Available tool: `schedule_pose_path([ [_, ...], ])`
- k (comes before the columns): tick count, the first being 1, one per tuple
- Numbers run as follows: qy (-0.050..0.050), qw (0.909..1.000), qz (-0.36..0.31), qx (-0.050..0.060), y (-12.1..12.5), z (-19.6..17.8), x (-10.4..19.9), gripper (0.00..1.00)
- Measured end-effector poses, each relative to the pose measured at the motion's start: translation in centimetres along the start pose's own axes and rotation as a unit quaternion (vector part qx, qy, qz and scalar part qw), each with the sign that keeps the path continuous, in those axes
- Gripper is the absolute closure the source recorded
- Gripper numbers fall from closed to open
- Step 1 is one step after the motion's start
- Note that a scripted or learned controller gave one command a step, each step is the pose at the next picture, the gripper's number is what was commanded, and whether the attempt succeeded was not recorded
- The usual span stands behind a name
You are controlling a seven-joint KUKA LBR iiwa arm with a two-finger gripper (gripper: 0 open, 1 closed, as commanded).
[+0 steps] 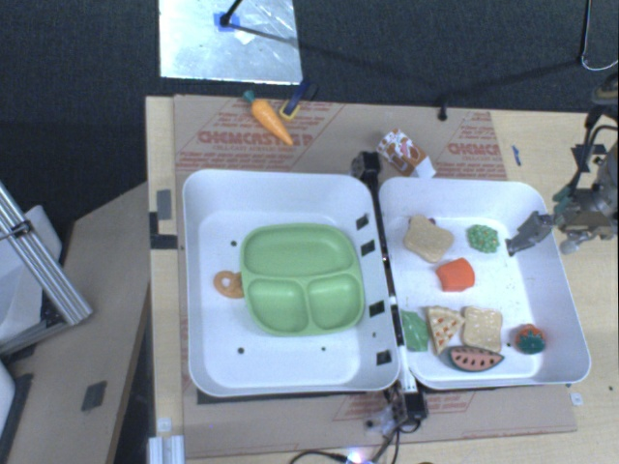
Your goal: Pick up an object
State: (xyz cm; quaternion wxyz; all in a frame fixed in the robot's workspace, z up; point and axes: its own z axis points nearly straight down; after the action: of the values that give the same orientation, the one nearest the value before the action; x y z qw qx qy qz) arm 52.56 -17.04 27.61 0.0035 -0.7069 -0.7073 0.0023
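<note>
The right bin [551, 288] holds several toy foods: a bread slice [427, 238], a green broccoli piece [483, 238], an orange-red chunk [456, 275], a green leaf [414, 330], a pizza slice [444, 329], a toast [482, 327], a watermelon slice [475, 359] and a small red and green round piece [528, 338]. My gripper [548, 237] hangs over the bin's right rim, just right of the broccoli. It stands open with nothing between its fingers.
The left bin [208, 259] carries a green divided plate [300, 278] and an orange ring [228, 284] beside it. Behind the bins lie a toy carrot [271, 121], a small patterned packet [401, 152] and a foil sheet [229, 27].
</note>
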Motion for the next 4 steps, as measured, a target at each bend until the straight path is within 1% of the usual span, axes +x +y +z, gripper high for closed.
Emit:
schedule_pose_path([
  [1, -0.001, 1.0, -0.001, -0.005, 0.2, -0.5, 0.0, 0.0],
  [2, -0.001, 1.0, 0.0, -0.003, 1.0, 5.4, 0.0, 0.0],
  [3, -0.001, 1.0, 0.0, -0.003, 1.5, 10.0, -0.6, 0.0],
  [4, 0.0, 1.0, 0.0, -0.003, 1.3, 14.8, 0.4, 0.0],
])
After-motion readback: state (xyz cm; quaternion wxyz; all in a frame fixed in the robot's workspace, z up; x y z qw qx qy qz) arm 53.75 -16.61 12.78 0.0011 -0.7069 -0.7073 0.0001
